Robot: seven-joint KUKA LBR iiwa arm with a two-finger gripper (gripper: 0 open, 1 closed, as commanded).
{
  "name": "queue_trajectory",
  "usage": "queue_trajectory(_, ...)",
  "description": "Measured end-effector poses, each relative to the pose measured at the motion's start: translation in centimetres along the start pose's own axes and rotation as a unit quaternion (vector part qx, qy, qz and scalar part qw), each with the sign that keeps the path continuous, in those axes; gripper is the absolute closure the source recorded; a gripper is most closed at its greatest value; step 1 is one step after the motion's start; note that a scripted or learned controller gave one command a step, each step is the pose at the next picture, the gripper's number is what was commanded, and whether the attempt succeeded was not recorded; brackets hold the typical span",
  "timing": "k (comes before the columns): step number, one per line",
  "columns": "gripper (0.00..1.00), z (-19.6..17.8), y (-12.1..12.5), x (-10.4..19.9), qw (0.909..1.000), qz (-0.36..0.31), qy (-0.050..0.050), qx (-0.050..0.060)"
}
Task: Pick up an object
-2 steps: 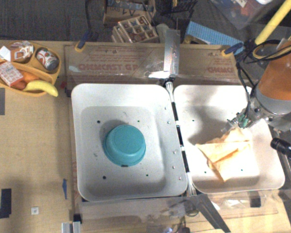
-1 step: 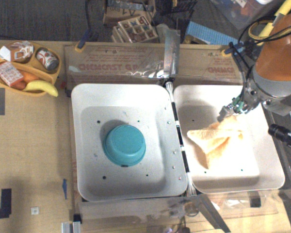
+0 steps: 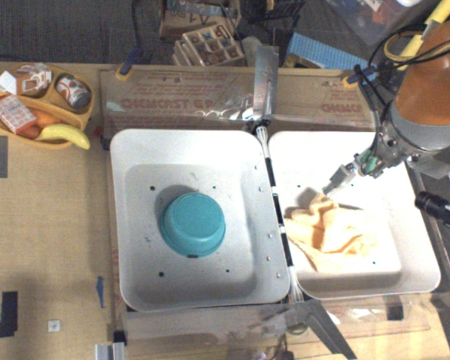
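Camera view: tool (image 3: 339,177) hovers just above crumpled yellow cloth (image 3: 328,231) in right bin (image 3: 412,276), grip state cannot be told; cloth looks soft, light, limp, best pinched at a raised fold.

Bright, even light is falling from above, and the two white bins (image 3: 127,201) are glaring almost to blank white, losing surface detail. The teal bowl (image 3: 193,224) is casting only a faint, soft shadow on the bin floor. The gripper (image 3: 336,180) is throwing a small grey shadow just beside the yellow cloth (image 3: 326,229). Clear plastic on the cardboard (image 3: 187,103) behind is glinting. The arm's orange band (image 3: 431,88) is looking soft and blurred, and the top background is lying dim.
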State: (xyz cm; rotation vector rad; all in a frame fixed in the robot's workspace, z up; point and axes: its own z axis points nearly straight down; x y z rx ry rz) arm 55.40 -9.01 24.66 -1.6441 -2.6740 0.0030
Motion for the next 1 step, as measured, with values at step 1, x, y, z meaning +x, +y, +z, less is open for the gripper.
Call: queue_trajectory(1, 0.0, 10.51, -2.67, -0.55, 0.9997, -0.022, 0.0, -0.001)
